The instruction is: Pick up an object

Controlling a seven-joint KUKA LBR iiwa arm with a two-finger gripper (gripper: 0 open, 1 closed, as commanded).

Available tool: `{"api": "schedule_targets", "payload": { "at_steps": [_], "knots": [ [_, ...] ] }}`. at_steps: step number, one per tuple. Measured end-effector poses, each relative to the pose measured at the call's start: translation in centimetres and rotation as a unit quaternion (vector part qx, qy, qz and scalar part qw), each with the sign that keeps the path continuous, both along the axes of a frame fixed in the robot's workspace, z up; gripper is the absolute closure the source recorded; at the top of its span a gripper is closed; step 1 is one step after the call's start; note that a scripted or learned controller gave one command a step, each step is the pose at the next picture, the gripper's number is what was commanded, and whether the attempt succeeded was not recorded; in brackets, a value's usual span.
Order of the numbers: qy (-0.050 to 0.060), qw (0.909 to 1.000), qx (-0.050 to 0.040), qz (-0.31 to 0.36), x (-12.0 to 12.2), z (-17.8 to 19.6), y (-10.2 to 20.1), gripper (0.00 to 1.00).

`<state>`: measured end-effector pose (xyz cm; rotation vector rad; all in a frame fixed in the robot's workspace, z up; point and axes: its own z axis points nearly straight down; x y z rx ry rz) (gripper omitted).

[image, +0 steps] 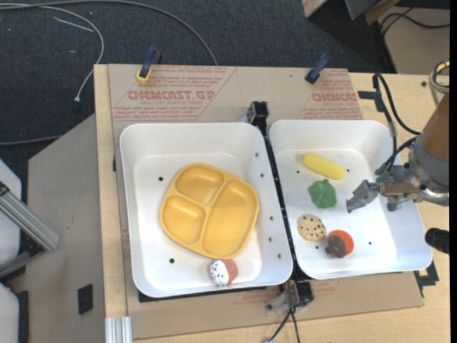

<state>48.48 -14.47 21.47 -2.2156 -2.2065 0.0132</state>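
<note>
In the right bin (pixel 343 131) lie a yellow corn cob (pixel 324 166), a green leafy toy (pixel 323 194), a speckled cookie (pixel 311 228) and a red and brown round toy (pixel 339 244). My gripper (pixel 376 198) hangs over the right part of this bin, to the right of the green toy and above the red and brown one. Its fingers (pixel 358 196) stand apart, open, with nothing between them.
The left bin (pixel 136 191) holds a yellow divided plate (pixel 209 210) and a small white and red object (pixel 223 271) near its front wall. A black clamp (pixel 258 111) sits between the bins at the back. Cables run along the bench's right side.
</note>
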Motion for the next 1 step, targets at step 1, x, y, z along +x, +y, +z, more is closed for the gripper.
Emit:
{"api": "schedule_targets", "payload": {
  "at_steps": [1],
  "knots": [
    [-0.007, 1.0000, -0.0013, 0.002, 0.30, 0.67, 0.06, 0.00]
  ]
}}
